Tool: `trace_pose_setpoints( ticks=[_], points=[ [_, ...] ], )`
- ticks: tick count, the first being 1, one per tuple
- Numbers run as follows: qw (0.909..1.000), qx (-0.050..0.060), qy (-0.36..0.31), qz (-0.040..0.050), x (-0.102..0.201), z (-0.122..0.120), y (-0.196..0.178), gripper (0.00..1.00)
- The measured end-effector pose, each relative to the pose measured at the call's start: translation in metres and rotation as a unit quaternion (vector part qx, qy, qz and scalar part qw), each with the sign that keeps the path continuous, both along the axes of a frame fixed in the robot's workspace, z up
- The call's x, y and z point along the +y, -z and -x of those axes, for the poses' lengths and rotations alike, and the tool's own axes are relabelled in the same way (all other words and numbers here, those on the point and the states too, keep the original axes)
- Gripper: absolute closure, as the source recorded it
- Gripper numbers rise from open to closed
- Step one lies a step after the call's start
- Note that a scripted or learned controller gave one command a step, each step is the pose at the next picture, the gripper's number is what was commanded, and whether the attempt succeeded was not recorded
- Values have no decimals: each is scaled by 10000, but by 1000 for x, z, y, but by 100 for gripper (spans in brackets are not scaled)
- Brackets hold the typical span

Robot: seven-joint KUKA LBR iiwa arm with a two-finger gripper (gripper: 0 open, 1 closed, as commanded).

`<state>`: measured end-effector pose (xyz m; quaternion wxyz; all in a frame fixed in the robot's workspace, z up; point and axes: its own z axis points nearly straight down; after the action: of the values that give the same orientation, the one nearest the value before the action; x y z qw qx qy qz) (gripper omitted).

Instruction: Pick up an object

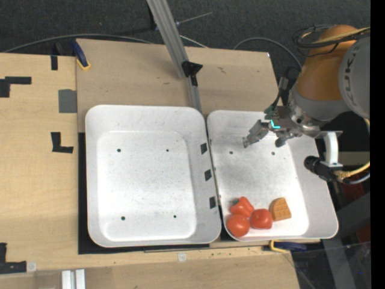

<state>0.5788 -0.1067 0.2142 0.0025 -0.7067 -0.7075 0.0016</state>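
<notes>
Now my fingers (264, 135) hang spread apart over the right bin (313, 179), nothing between them.
Well apart, at that bin's near edge, I see red pieces (248, 215) clustered, a tan block (280, 209) just beside them.

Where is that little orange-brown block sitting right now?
The orange-brown block lies in the right bin, near its front edge, just right of the red pieces. The gripper is over the bin's far end, well away from it.
</notes>
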Motion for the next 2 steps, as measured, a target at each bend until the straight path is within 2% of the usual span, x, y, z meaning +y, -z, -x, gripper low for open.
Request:
trace_pose_setpoints(
  ticks=[1,2],
  points=[
    [10000,-22,-6,4,0,-1,-2,0],
    [10000,1,1,8,-2,1,41,0]
  ],
)
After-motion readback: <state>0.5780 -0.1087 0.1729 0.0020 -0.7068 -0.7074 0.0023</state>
